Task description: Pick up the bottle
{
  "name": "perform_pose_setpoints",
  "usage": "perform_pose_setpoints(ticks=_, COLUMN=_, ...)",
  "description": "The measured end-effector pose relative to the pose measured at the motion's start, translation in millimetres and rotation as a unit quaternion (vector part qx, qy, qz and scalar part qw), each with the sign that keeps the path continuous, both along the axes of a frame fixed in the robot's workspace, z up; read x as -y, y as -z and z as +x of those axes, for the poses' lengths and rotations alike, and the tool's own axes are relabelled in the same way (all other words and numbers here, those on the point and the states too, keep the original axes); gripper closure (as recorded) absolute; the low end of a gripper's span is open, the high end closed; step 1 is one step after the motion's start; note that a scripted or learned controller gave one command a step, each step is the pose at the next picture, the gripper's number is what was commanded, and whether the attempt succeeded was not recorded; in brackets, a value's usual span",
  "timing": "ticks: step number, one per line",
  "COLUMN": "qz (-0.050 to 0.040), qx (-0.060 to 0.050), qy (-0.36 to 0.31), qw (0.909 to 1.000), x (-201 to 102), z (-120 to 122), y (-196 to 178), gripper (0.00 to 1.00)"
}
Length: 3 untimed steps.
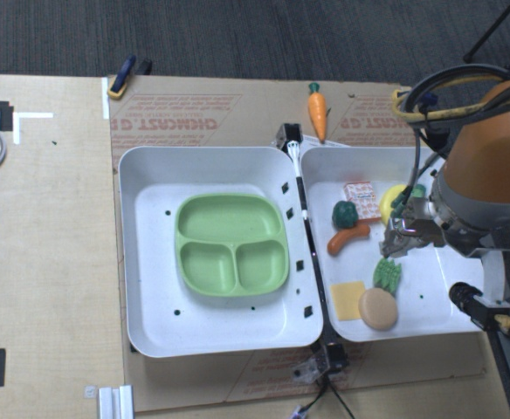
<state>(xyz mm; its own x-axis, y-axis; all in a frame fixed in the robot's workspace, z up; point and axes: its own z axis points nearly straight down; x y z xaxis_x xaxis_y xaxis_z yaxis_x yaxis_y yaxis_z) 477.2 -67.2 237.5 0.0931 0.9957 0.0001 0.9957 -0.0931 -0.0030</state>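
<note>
1. Arm (491, 164): grey with an orange band, reaching in from the right and bent over the right bin (430, 291), probably to work among its contents.
2. Left bin (141, 260): touches the right bin edge to edge and holds a green divided plate (233, 244).
3. Gripper (399, 238): low over the right bin's middle; whether it is released or clenched cannot be told.
4. Bottle (391, 202): apparently the yellow item just beside the gripper, partly hidden; not seen grasped.
5. Sausage (351, 236), cheese slice (348, 298) and bun (379, 309): loose nearby, crowding the approach.
6. Surface: cardboard sheet (194, 116) on a pale bench (45, 278), with a carrot (316, 110) lying on it; dark carpet (237, 16) beyond.
</note>
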Motion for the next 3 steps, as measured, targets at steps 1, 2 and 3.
perform_pose_setpoints(ticks=1, qz=-0.0005, qx=0.002, qy=-0.107, qw=0.9943, x=-68.4, z=0.5, y=-26.8, gripper=1.00)
perform_pose_setpoints(ticks=2, qz=-0.0002, qx=0.000, qy=-0.148, qw=0.9890, x=-123.4, z=0.0, y=10.3, gripper=1.00)
perform_pose_setpoints(ticks=3, qz=-0.0001, qx=0.000, qy=-0.232, qw=0.9727, x=-210.5, z=0.0, y=40.5, gripper=1.00)
